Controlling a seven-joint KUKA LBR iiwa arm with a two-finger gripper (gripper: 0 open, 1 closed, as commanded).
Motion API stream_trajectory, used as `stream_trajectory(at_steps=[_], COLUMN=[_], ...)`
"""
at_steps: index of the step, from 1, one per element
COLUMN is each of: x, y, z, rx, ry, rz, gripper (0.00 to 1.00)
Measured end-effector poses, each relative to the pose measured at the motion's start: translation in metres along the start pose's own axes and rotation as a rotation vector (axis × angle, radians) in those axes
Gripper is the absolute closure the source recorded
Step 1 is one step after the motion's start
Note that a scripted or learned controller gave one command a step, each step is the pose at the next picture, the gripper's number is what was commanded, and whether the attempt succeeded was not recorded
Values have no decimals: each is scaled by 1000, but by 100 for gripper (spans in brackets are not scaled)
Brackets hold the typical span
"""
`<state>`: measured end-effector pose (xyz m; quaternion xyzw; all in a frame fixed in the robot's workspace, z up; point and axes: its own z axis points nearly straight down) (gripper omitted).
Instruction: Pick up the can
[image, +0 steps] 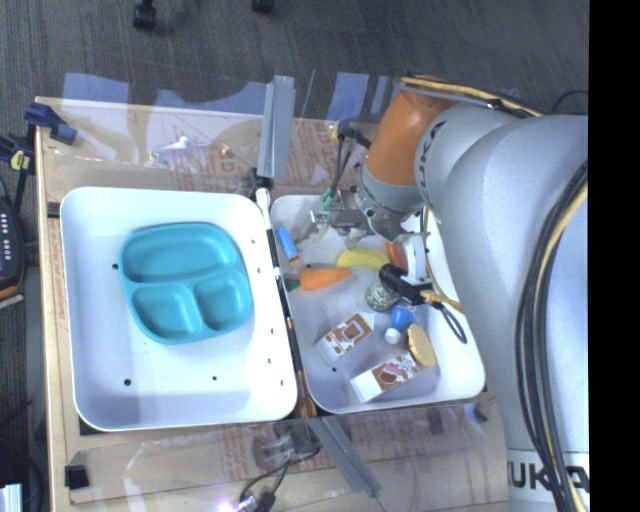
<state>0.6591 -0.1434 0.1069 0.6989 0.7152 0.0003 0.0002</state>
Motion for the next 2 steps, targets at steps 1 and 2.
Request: stream_trajectory(at_steps=[1, 2], x=[-50, -66], y=[-27, -70], z=[-29, 12], rx=[4, -3], ry=[1, -3], rz=[-64, -67], gripper=[0, 0])
